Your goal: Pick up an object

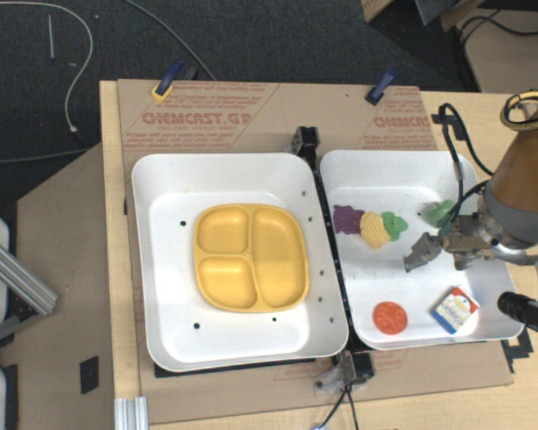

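The brown cardboard sheet point(251, 119) under the two bins carries red printed lettering along its far edge. Behind the left bin the large word reads roughly "CHEMCAST GP", with a smaller line of red print above and below it that is too fine to read. Behind the right bin the same red word shows again, cut short by the sheet's edge. The small carton point(455, 310) in the right bin has a coloured label, but its print cannot be made out.
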